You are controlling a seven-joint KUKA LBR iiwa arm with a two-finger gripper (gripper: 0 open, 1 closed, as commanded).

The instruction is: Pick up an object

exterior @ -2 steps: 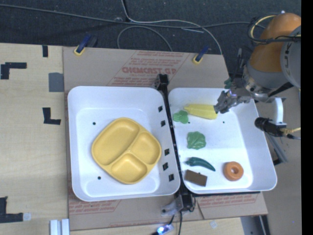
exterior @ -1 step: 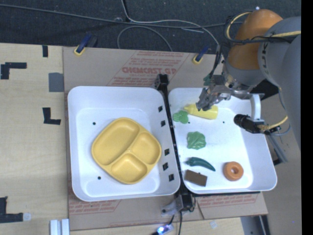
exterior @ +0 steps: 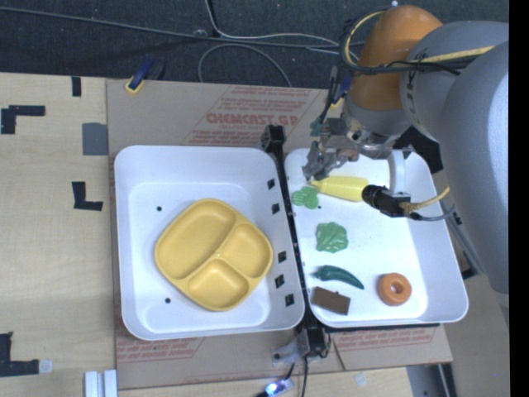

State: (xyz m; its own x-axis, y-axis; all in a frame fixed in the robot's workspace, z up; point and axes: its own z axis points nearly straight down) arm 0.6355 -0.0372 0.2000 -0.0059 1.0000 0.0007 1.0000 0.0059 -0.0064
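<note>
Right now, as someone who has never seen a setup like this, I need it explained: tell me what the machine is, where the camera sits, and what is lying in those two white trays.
The camera looks down at a slant from above the bench. The grey machine with an orange band is a robot arm reaching in from the right. Its gripper hangs low over the right white bin, by a yellow corn cob toy; I cannot tell whether it holds anything. That bin also has a green leafy piece, a dark green pepper, a brown block and an orange ring doughnut. The left white bin holds a yellow divided plate.
</note>
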